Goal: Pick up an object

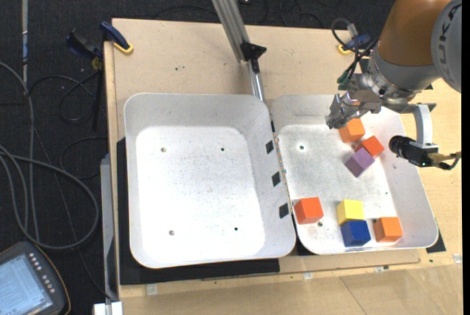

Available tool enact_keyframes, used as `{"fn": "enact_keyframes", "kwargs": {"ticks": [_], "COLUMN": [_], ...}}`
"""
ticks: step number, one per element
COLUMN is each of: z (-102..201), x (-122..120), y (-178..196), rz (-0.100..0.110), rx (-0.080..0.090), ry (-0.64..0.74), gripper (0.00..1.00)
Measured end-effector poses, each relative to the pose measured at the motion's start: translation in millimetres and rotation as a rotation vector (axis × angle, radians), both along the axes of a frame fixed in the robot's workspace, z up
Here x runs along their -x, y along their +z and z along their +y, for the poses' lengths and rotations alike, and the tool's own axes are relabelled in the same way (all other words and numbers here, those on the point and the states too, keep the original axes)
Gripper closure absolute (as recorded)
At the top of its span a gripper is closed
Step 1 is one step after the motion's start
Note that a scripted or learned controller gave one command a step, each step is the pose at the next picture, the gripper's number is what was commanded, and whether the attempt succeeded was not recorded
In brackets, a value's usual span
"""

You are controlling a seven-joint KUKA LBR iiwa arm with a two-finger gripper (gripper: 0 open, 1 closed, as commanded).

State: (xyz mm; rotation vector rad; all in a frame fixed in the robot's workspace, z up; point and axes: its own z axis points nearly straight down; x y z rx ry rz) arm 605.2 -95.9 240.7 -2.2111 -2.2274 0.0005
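Observation:
My gripper (pixel 343 114) hangs over the far part of the right bin (pixel 411 192), at the end of the grey and orange arm. Directly beneath and touching its tip in the view lies an orange block (pixel 353 130). A red-orange block (pixel 373 146) and a purple block (pixel 359 162) sit just in front of that one. Along the bin's near edge are an orange cube (pixel 308 209), a yellow cube (pixel 351 211), a blue cube (pixel 355 233) and another orange cube (pixel 387 229). Whether the orange block is gripped or just lies under the tip is not visible.
The left bin (pixel 139 159) lies beside the right one, with black clips (pixel 277 178) on the shared rim. A slanted metal pole (pixel 224 1) crosses the bench's far side. A black cable fitting (pixel 411 150) hangs over the right bin's right rim.

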Motion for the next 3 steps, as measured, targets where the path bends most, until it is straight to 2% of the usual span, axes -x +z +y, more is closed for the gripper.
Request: {"fn": "enact_keyframes", "kwargs": {"ticks": [2, 3], "z": [107, 158], "x": [10, 24], "y": [13, -2], "rz": [-0.003, 0.001], "rx": [0.000, 0.000], "ry": [0.002, 0.001], "gripper": [1.00, 1.00]}}
